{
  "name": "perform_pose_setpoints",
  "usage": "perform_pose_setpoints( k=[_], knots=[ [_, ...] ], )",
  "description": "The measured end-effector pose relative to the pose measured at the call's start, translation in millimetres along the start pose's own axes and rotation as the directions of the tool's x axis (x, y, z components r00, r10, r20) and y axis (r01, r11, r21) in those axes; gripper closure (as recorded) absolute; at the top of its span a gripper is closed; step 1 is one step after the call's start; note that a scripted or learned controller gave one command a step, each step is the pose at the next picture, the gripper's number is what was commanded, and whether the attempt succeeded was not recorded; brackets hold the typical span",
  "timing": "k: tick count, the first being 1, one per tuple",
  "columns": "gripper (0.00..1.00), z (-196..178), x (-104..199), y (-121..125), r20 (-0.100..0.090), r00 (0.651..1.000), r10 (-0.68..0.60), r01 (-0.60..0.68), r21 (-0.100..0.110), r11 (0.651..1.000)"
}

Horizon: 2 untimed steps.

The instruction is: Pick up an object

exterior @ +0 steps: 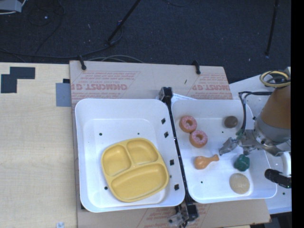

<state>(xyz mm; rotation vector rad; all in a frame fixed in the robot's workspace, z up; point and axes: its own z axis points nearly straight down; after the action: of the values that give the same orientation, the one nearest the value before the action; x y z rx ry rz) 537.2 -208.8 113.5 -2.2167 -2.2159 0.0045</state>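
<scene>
**Pincer low over right bin, nothing gripped**

Gripper (236,145) hangs inside the right bin (216,194), fingers spread wide w/ no obj between them. Green toy (242,163) sits just below-right of the tips, prob the nearest pick. Orange drumstick (205,162) lies to the pincer's left and a bit lower; two donuts (193,131) further left and up. Brown ball (231,122) just above, beige egg (239,183) well below. Left bin (90,127) holds a yellow tray (135,169), far left. Wide spread looks like prep for descent, approx over the green toy.

Printed cardboard sheet (142,82) lies flat beside pale wooden tabletop (33,151). Dark carpet (190,23) beyond, black cables (128,13) trailing across.
</scene>
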Motion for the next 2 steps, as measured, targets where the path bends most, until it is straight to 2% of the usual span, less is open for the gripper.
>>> perform_pose_setpoints(
  k=[1, 2],
  knots=[
    [0.0, 27.0, 0.8, 0.2, 0.002, 1.0, 0.0, 0.0, -0.004, 1.0],
    [1.0, 15.0, 0.1, 0.6, 0.002, 1.0, 0.002, -0.002, -0.005, 1.0]
  ],
)
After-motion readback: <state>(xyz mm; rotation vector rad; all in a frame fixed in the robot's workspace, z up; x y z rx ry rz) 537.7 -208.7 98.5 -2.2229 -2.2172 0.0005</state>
